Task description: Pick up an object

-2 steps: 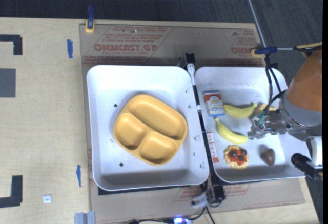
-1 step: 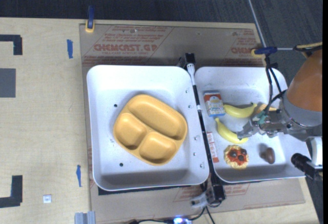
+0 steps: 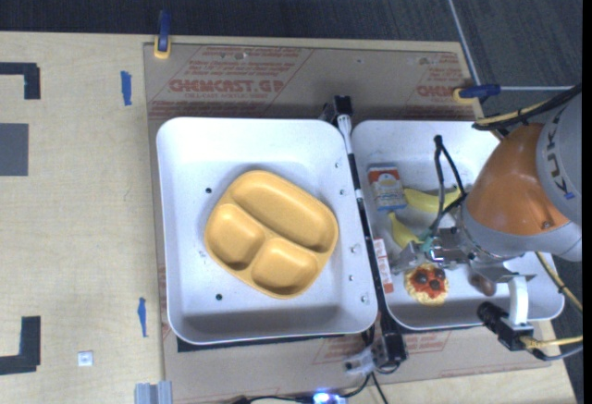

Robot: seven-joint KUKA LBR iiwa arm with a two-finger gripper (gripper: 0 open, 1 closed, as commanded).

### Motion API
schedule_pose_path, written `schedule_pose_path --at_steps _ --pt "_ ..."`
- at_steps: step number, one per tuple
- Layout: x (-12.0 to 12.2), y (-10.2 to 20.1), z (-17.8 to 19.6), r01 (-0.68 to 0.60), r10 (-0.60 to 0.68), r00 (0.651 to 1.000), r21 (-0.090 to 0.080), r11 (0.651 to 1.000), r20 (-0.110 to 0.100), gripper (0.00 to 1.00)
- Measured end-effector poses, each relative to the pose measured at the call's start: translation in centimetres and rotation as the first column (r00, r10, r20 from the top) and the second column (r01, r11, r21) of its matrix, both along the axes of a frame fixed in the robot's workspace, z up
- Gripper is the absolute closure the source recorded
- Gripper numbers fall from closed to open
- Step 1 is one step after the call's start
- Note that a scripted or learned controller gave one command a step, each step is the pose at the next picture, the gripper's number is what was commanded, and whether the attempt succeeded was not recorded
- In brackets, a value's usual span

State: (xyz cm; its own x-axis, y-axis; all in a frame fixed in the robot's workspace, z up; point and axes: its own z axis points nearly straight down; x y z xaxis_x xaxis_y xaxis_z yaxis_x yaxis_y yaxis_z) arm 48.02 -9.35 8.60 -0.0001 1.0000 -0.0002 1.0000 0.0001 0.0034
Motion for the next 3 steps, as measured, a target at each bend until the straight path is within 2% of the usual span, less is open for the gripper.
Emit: schedule_pose_path --at_steps 1,2,3 --pt "0.2 0.0 1.1 0.001 -0.001 1.000 -0.002 1.000 0.006 1.00" --pt "0.2 0.0 1.1 0.001 -0.001 1.000 -0.002 1.000 0.006 0.00" --pt "0.0 0.2 0.0 0.001 -0.001 1.000 0.001 1.000 -0.002 0.00"
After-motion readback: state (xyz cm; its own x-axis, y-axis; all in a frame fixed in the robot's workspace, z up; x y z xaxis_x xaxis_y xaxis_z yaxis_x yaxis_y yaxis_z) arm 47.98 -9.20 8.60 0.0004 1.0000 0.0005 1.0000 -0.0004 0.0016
